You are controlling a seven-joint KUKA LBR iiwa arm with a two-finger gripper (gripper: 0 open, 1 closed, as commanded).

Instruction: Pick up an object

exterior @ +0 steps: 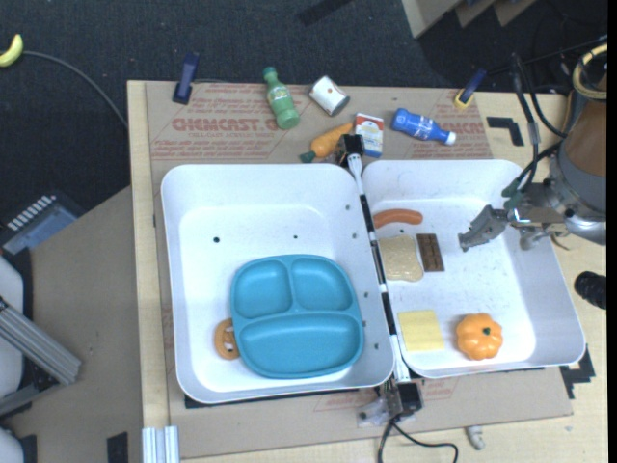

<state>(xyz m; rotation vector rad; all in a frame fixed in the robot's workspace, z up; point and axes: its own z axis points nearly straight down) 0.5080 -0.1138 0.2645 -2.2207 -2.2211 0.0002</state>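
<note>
Tabletop (145, 258) of pale wood, two white bins abutting. Landmark: right bin (549, 287). Nearest rim: pumpkin (479, 336), cheese slice (420, 330). Mid-floor: bread (400, 257), brown bar (430, 252). Far end: sausage (397, 218), long axis left-right across bin. Jaws (475, 238) above floor, right of bread, parted, nothing between. Progress, judged: nothing lifted; descent, closure, lift remain

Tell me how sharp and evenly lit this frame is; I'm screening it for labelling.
Camera view: even, soft light, no glare on the white bins; the blue divided plate and toy pumpkin look crisp; the gripper is slightly soft, casting a faint shadow.
</note>
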